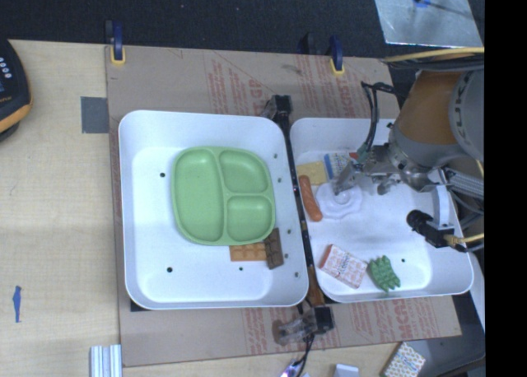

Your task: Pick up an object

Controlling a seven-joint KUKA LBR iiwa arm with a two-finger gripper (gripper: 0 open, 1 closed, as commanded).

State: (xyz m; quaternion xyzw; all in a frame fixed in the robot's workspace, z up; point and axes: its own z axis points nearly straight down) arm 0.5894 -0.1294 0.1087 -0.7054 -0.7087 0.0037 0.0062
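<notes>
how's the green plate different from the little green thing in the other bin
The green plate is pale green, smooth and divided into three compartments; the small green object is darker and bumpy. The plate fills much of the left bin; the small object sits in the right bin's near corner beside a red-and-white packet. Both are green and rest untouched.

Two white bins [132, 202], one green divided plate [222, 194], one hot dog [310, 199], one green toy [383, 272].
</notes>
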